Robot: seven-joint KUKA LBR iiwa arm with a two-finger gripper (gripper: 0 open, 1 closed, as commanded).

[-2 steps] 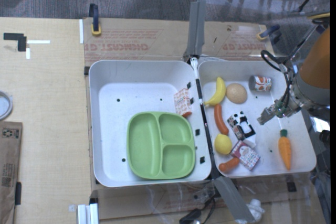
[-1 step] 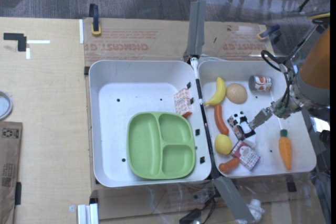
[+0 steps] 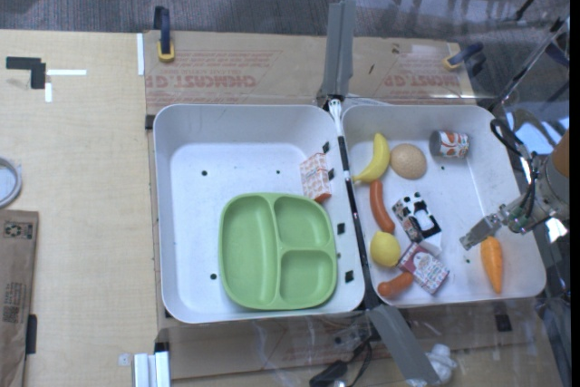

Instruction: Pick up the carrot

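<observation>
A pale wooden worktop (image 3: 72,149) carries two white bins — the carrot (image 3: 492,264) lies in the right bin (image 3: 471,118) near its right wall. The gripper (image 3: 485,232) reaches in from the right, hovering just above the carrot's top end — its state I cannot tell.

Glossy green plastic tray (image 3: 277,252), smooth white plastic bins (image 3: 172,222), matt wooden bench (image 3: 72,159).

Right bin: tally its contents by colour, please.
Right bin, by main colour:
Yellow: 2, banana and lemon
Orange or red: 3, carrot and two sausages
Tan: 1, egg-shaped item
Packaged or printed: 3, can, black-and-white item, packet
Total: 9
</observation>
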